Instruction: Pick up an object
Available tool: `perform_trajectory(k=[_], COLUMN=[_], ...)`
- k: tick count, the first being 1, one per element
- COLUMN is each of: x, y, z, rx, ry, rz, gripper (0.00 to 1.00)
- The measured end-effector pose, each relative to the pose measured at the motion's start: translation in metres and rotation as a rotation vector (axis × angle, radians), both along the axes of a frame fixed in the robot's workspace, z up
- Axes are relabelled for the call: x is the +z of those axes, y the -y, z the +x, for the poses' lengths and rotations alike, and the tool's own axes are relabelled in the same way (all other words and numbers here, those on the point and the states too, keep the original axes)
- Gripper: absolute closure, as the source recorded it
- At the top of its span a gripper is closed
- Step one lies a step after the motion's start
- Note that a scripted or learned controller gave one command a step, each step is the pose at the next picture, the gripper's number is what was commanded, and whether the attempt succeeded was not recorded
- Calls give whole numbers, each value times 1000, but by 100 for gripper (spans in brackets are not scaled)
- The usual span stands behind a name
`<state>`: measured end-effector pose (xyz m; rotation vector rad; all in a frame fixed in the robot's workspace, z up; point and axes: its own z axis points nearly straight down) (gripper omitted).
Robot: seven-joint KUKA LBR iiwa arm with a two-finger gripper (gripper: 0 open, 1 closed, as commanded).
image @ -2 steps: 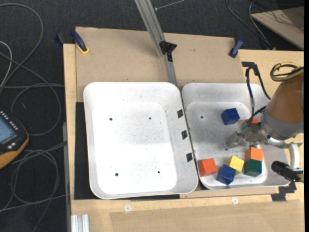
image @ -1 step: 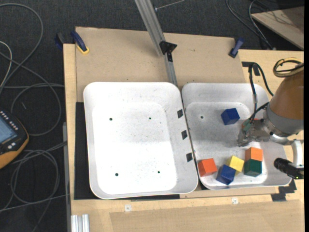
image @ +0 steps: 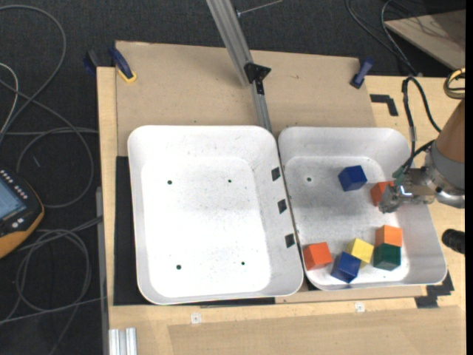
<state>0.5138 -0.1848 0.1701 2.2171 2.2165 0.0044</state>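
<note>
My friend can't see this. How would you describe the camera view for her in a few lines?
A robot arm's end effector sits low in the right bin, against an orange block by the right wall. A blue block lies nearby, and five more blocks cluster at that bin's front edge. The left bin sits alongside.

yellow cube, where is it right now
The yellow cube lies near the front edge of the right bin, between the lower blue cube and the green cube.
</note>
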Motion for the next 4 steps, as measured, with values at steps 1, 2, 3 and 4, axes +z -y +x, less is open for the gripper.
perform_trajectory(k=[1,2,3,4], x=[53,117,111,104], y=[0,-1,-60,-122], z=[12,19,27,42], rx=[2,3,7,8], ry=[1,2,-7,-8], rz=[0,0,6,5], gripper=[100,100,100,100])
